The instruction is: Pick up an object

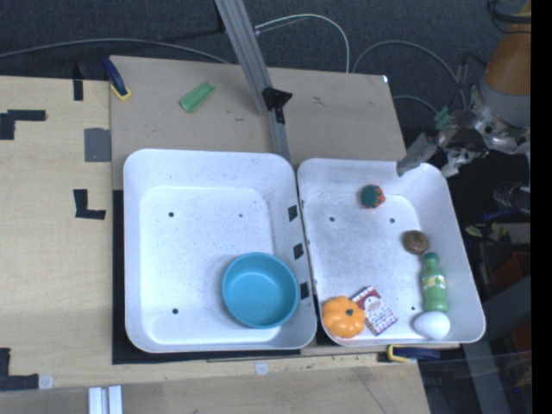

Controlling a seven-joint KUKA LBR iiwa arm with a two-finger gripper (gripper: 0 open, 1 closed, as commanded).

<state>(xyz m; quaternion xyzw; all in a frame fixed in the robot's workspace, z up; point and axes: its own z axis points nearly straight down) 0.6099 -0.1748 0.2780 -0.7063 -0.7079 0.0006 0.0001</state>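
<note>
Left bin (155,179), farthest from the jaws (424,155): blue bowl (259,289), likely light, stiff and slick, best taken by its rim. Right bin (345,231): orange pumpkin toy (344,317) and flat card packet (376,309) well off; green-red ball (372,197) nearest; brown lump (415,241), green bottle (433,283), white egg (431,324) beyond, all small, probably light. Whether the jaws stand parted or closed, I cannot tell; nothing is visibly held.

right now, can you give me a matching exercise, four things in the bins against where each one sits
Things:
1. blue bowl
2. orange pumpkin
3. white egg
4. green and red ball

Places:
A. right bin, far end
B. left bin, near right corner
C. right bin, near right corner
D. right bin, near left corner

Pairs: 1-B, 2-D, 3-C, 4-A
</note>
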